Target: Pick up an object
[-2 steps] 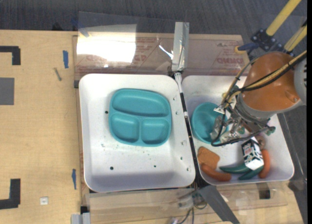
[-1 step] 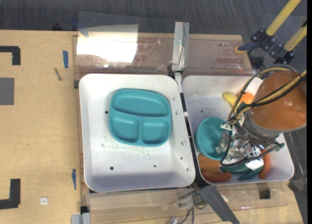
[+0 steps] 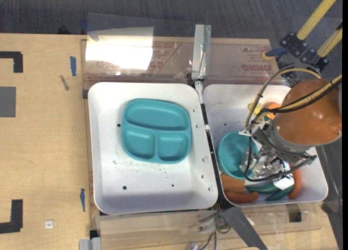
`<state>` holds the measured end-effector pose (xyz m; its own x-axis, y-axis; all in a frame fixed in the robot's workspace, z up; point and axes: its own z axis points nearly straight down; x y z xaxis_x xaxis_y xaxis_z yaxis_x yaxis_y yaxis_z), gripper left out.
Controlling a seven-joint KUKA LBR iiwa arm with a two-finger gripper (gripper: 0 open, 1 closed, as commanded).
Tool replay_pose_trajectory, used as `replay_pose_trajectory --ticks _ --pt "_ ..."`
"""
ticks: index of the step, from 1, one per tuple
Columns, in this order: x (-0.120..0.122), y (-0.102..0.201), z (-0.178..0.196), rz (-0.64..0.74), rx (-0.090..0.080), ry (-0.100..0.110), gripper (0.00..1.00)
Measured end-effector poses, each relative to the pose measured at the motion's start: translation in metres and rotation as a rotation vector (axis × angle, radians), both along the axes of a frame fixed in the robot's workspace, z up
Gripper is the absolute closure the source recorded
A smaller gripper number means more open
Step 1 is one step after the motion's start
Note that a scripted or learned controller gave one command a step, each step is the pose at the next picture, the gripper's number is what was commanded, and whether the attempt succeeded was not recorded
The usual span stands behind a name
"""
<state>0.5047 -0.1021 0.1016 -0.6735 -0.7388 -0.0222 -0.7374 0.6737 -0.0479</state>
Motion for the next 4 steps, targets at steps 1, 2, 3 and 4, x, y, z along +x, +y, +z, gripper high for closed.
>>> replay_pose_trajectory --ticks 1,2,3,4 --pt "0.058 -0.039 0.137 0.218 0.01 0.041 1.0" --pt "0.049 -0.01 0.031 0.668 -0.001 0.059 1.0" --pt "0.076 0.021 0.1 0.65 -0.005 0.047 1.0" --pt "-0.021 0.045 0.086 0.53 -0.017 0.049 1.0"
